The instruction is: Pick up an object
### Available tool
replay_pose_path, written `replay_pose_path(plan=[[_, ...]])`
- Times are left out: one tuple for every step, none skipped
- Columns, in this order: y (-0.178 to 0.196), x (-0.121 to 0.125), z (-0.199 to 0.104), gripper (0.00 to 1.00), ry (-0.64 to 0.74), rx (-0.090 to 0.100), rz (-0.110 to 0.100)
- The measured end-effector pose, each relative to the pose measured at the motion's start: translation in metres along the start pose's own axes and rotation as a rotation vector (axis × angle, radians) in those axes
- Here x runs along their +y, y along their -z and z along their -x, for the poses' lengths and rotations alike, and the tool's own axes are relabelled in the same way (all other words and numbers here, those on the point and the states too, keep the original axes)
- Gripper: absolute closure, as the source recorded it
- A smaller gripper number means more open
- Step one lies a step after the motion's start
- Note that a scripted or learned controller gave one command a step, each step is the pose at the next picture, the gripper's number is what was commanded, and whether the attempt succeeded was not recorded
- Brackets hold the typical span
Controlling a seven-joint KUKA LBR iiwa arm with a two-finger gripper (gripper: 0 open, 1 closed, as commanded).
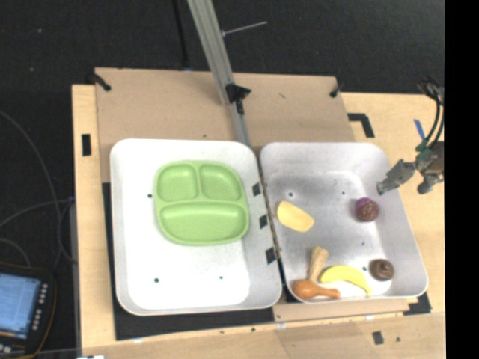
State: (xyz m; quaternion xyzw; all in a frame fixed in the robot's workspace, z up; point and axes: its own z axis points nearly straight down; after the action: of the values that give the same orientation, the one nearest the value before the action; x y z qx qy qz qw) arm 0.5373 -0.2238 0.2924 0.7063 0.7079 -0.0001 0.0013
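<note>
Right now you have the gripper hanging at the right bin's upper right corner, over its rim; one finger angles down-left toward the bin floor, the other sits further right by the frame edge, and nothing lies between them, so they stand apart.

You can see the things to pick all in that right bin. Nearest the gripper is a dark purple ball, just below and left of the finger, with open floor around it. A yellow wedge lies near the bin's left wall, its long side running from upper left to lower right. Along the front wall things crowd together: a tan stick stands roughly upright in the view, its lower end meeting an orange piece that lies lengthwise along the front rim. A banana lies just beside them, curved, its long axis running left to right and dipping toward the right. A brown round thing sits near the banana's right tip.

Your left bin holds a green divided plate. A metal post slants up from between the bins.
</note>
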Motion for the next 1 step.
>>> replay_pose_path(plan=[[0.0,0.0,0.0,0.0,0.0,0.0,0.0]])
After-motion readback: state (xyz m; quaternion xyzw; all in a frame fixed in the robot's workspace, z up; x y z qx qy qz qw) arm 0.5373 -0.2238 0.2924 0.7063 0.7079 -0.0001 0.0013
